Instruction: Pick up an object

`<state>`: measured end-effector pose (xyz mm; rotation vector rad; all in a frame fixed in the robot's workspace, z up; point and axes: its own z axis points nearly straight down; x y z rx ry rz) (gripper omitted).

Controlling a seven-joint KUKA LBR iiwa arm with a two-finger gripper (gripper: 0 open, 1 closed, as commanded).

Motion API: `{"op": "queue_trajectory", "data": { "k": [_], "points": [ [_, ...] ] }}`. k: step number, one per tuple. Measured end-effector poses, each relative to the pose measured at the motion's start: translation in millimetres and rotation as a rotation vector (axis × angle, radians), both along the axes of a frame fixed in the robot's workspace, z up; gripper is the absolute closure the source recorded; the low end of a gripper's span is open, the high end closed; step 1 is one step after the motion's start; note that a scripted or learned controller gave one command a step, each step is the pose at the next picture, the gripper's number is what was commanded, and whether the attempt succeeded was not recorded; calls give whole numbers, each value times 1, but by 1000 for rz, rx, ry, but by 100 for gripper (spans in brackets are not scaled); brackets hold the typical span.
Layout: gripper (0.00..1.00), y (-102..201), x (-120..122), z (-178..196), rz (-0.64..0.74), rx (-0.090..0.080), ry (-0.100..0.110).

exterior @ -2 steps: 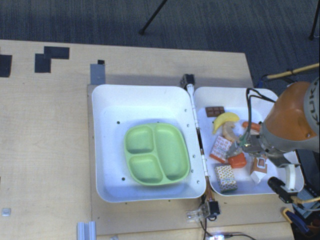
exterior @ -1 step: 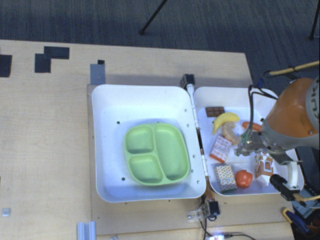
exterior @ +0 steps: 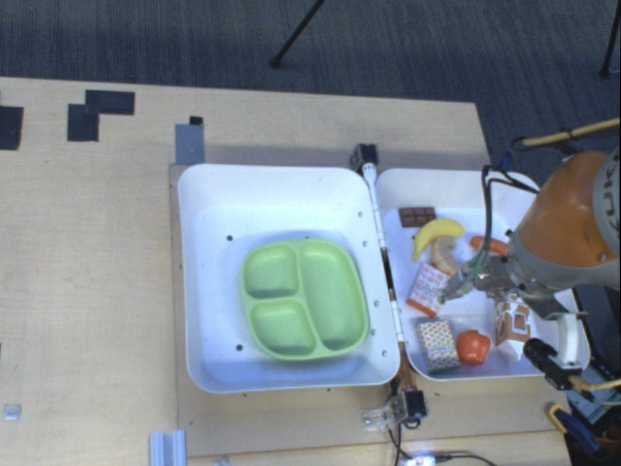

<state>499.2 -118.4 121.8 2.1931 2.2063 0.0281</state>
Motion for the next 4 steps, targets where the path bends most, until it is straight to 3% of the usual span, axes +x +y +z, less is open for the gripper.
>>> {"op": "queue_trajectory", "data": {
  "k": [1, 2, 3, 4],
  "points": [
    [0, 36, -9, -35, -2, 8, 24],
    [100, 36, -8, -24, -2, 8, 20],
    [100, -49, 20, -34, -4, 5, 26],
    [100, 36, 79, 58, 0, 10, 30]
  ]
}}
